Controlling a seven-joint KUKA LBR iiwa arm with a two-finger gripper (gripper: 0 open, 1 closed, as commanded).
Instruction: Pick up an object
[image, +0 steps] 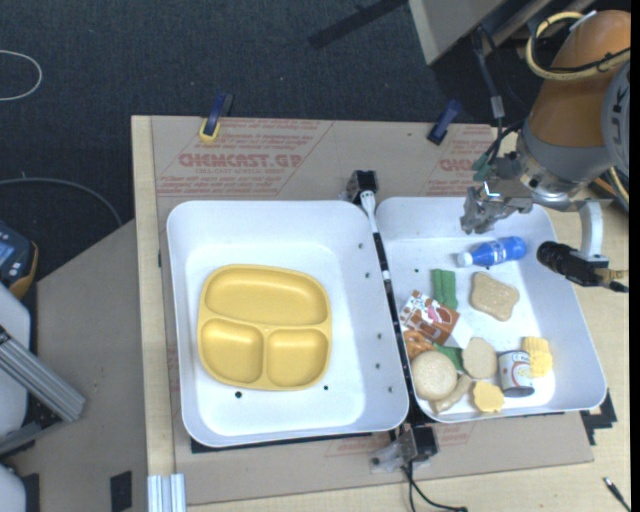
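Robotics lab: grey-and-orange industrial arm (575, 110) over brown board-topped counter (280, 160), clamped at its edge, loose black cables (420, 490), dark carpet floor (100, 60).

The objects I may pick all lie in the right bin (575, 330). A small blue bottle (493, 252) with a white cap lies on its side near the far end, cap pointing left. Just nearer sits a tan slice of toast (493, 296), flat. To its left lies a green strip (444, 288), and below that a red-and-white packet (430, 318). At the near end things crowd together — a round beige bun (435, 375), a paler bread piece (480, 357) touching it, a small tin can (515, 371) on its side, a yellow corn piece (537, 354) beside the can, and a yellow wedge (489, 397) at the rim.
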